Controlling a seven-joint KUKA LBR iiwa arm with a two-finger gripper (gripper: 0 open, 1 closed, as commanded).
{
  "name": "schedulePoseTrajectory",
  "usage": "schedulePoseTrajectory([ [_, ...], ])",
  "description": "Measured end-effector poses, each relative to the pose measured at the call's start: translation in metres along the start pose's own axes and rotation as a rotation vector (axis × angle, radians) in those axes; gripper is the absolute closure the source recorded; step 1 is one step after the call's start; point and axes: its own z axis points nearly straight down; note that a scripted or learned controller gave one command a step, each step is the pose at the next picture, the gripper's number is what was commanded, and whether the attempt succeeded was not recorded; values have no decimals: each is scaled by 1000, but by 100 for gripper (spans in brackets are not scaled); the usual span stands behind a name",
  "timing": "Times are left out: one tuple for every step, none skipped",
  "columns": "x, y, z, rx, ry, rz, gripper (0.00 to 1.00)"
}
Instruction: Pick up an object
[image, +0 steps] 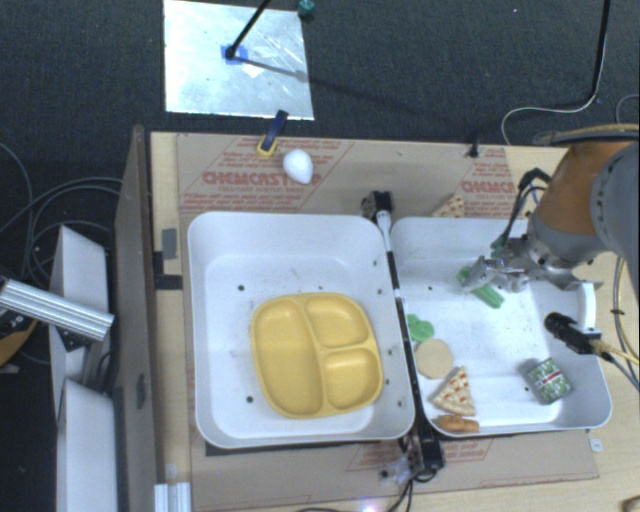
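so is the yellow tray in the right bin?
No, the yellow tray lies flat in the left bin.

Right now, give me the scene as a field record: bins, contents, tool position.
left bin: yellow divided plate
right bin: green block, green round piece, tan disc, pizza slice, brown sausage piece, green and white packet
tool: over the right bin's far side, right by the green block
grasp: cannot tell
outside bins: white egg on the cardboard
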Motion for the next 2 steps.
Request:
schedulePoseTrajectory([
  [40, 38, 0, -3, 3, -9, 0],
  [31, 16, 1, 3, 1, -2, 0],
])
